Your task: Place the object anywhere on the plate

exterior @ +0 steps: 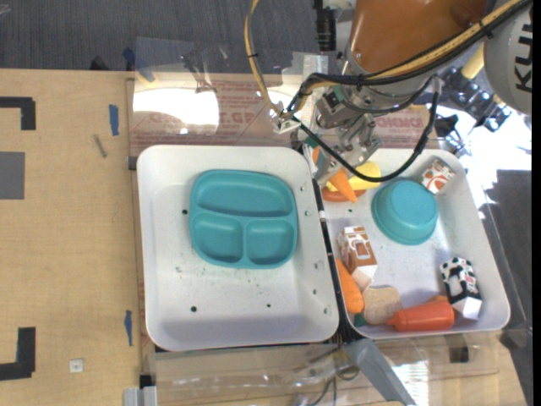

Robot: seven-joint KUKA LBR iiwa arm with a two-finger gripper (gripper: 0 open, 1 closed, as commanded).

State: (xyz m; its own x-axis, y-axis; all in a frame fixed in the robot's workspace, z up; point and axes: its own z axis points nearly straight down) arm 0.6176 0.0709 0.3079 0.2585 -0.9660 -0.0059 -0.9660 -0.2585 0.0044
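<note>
Teal plastic plate (pixel 243 218), three compartments: lies flat in the middle of the left bin (pixel 161 252), nothing on it.

White left bin: shallow, small dark specks on its floor around the plate.

White right bin (pixel 492 260): shallow, edge to edge with the left bin, holds all loose items listed below.

Grey arm with orange band (pixel 414 15): enters from the upper right, wrapped in yellow and black cables; its gripper (pixel 345 155) hangs over the back left corner of the right bin. State of the jaws: cannot tell, the fingertips being lost among cables and the toys beneath.

Orange toy piece (pixel 340 189): back left corner of the right bin, directly below the gripper, beside a yellow piece (pixel 368 173). Contact with the gripper cannot be judged.

Teal bowl (pixel 406 211): back half of the right bin, right of the orange and yellow pieces.

Orange-and-white small item (pixel 437 176): back right corner, just beside the bowl.

Brown-and-white box (pixel 357 247): left side of the right bin, in front of the bowl.

Orange carrot-shaped toy (pixel 350 288): along the left wall, in front of the box.

Tan bread-like piece (pixel 380 303): front of the bin, touching a red-orange toy (pixel 423 315) to its right.

Black-and-white item (pixel 459 279): front right area.

Tan desk (pixel 59 227): carries both bins, with black corner marks and blue tape bits at left.
</note>
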